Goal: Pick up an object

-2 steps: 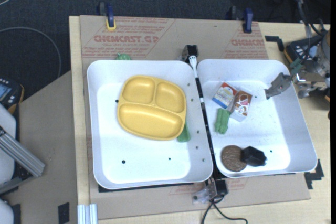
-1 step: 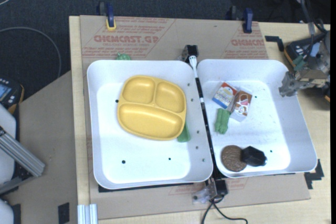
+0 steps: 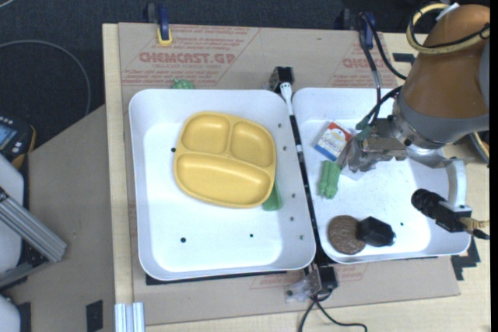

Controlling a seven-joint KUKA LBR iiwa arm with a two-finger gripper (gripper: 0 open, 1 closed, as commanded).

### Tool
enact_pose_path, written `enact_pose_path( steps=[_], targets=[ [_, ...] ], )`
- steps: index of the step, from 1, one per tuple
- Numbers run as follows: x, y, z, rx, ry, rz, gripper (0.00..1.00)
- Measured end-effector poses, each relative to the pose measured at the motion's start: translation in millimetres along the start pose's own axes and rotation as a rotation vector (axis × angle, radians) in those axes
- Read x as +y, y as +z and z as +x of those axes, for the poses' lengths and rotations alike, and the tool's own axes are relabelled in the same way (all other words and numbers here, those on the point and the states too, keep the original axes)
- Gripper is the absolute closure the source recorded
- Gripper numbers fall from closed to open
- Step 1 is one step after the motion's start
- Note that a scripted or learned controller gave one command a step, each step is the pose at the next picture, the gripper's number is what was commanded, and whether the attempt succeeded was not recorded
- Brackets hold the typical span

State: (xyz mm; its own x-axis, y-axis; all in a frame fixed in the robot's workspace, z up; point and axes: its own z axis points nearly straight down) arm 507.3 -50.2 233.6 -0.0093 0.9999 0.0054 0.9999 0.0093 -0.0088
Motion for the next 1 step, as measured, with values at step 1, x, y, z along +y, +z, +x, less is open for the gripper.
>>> enact_pose_path(
  steps=[1],
  targets=[
    [-7.0,-150.4,81.4,-0.002,-0.002,-0.026,1.00]
  ],
)
